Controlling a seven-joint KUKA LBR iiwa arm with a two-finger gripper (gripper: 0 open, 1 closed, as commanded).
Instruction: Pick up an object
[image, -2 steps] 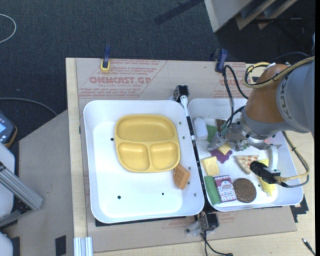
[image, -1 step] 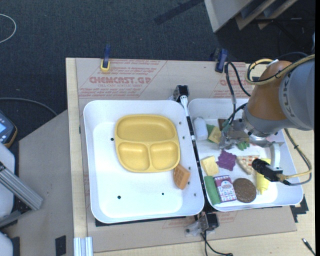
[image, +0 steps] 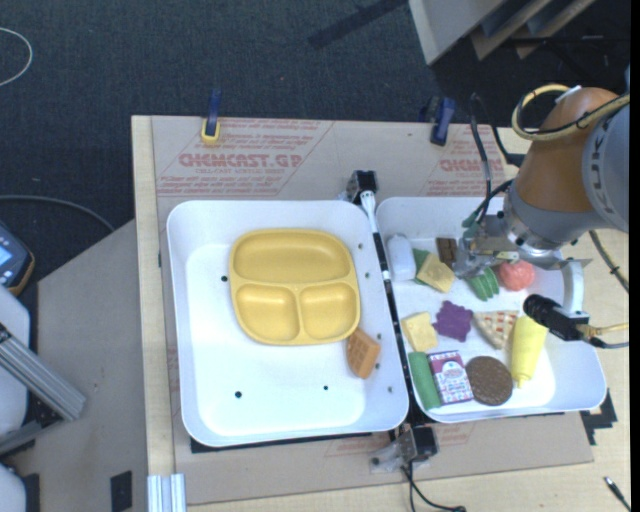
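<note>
The arm reaches in over the right bin (image: 590, 385), its gripper (image: 478, 262) low above the bin's far half. The fingers are lost among the toys beneath them, so I cannot tell whether they stand wide or closed, or whether anything is between them. Just under the gripper lies a green vegetable-like piece (image: 485, 285), with a red tomato-like piece (image: 516, 274) touching it toward the bin's right edge; their shapes are hard to make out.

Near the bin's left wall sit a white piece (image: 400, 255) and a yellow cheese wedge (image: 434, 273). At the middle lie a purple piece (image: 454, 321), a pale yellow block (image: 420, 330) and a pizza slice (image: 494, 326). Along the near edge lie a red and green box (image: 447, 379), a brown cookie (image: 490, 380) and a yellow bottle (image: 526, 348).

The left bin (image: 190, 400) holds a yellow divided plate (image: 295, 285) in its far half, with a small waffle piece (image: 363, 353) just beside the plate's near right corner.
</note>
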